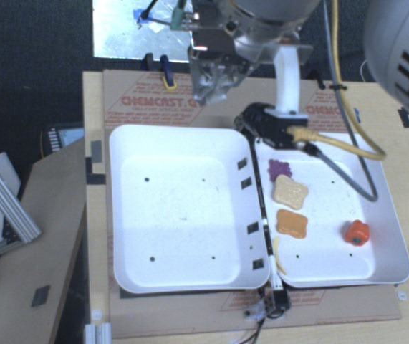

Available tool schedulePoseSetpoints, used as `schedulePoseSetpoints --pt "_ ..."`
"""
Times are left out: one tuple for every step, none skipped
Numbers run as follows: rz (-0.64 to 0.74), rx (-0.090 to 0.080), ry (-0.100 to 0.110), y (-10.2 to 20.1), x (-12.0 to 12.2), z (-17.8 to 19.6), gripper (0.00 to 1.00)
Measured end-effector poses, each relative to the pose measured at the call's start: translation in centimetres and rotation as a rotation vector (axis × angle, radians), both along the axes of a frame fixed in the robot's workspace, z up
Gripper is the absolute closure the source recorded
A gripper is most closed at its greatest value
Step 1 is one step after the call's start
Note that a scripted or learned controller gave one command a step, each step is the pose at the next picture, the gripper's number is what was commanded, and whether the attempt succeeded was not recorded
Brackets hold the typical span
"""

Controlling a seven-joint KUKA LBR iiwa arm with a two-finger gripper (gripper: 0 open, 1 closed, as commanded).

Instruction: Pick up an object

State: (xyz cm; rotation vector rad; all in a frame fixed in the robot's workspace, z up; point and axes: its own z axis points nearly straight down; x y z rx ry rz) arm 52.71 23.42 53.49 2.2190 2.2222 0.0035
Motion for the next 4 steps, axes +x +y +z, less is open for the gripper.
schedulePoseSetpoints --pt "0.0 0.0 0.0 0.0 0.0 0.0 0.0" --pt "0.002 0.002 -0.003 0.0 0.0 1.2 1.0" --pt "0.004 0.003 -0.005 0.0 0.0 2.3 1.0" --pt "0.004 0.002 -0.004 0.0 0.0 2.3 0.0"
